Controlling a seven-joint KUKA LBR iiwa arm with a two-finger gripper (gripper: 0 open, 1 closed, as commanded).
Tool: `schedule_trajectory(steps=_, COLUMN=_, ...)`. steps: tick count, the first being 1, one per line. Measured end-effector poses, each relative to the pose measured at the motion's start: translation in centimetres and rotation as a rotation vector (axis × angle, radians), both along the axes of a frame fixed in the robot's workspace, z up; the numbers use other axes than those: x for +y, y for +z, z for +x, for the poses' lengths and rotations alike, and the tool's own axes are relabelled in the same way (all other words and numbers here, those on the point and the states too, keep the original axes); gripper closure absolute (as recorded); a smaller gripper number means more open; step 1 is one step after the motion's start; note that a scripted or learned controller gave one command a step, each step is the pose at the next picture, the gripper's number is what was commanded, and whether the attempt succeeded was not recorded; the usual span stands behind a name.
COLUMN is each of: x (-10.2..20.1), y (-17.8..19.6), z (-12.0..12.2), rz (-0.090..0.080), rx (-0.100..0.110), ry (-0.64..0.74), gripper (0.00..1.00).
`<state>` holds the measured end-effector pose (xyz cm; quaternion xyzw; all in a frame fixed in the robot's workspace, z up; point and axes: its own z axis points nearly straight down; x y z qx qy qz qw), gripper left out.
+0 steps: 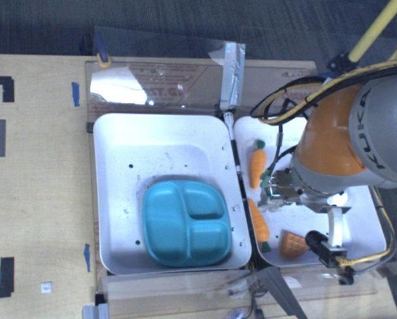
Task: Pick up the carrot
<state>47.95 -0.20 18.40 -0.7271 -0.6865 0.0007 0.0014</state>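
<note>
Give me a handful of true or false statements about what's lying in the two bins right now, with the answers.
1. A blue divided plate lies in the left bin. True.
2. Two carrots are in the right bin. True: the upper carrot and the lower carrot both lie along its left wall.
3. The upper carrot rests on the blue divided plate. False: it lies in the right bin, apart from the plate.
4. The tool hangs over the left bin. False: it is over the right bin, between the two carrots.
5. A waffle cone lies near the right bin's front edge. True.
</note>
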Motion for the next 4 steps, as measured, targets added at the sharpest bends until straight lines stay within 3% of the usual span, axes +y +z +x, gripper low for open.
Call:
schedule_trajectory(steps=1, x=0.0, y=0.0, z=0.0, rz=0.000, rx=0.000, ry=0.000, gripper=0.00)
schedule_trajectory(steps=2, x=-9.0, y=0.0, z=4.2, rz=-0.003, rx=-0.003, ry=-0.125, gripper=0.00)
schedule_trajectory(steps=3, x=-11.2, y=-6.0, z=14.4, rz=-0.001, rx=0.002, ry=-0.012, gripper=0.00)
schedule_trajectory(steps=4, x=-2.8, y=0.3, z=15.5, rz=0.000, rx=-0.010, ry=0.115, gripper=0.00)
